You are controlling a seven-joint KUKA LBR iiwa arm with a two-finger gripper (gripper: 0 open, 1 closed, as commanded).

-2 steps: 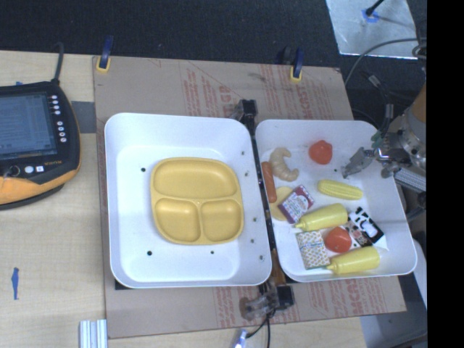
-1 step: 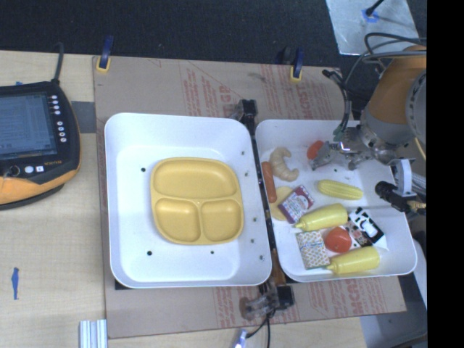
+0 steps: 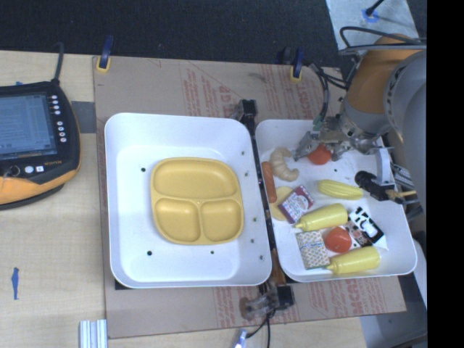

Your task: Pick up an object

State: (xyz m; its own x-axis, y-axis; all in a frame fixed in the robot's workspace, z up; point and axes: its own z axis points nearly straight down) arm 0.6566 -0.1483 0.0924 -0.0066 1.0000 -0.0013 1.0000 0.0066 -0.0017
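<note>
The right bin (image 3: 284, 267) is crowded with small things lying close together; the left bin (image 3: 123, 194) has free floor around the yellow tray (image 3: 196, 198).

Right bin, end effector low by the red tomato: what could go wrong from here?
1. The end effector sits at the red tomato, a round thing that could roll away.
2. The croissant and the corn cob lie close by, so a miss may nudge them.
3. The bin's far wall is near, which may block a move.
</note>
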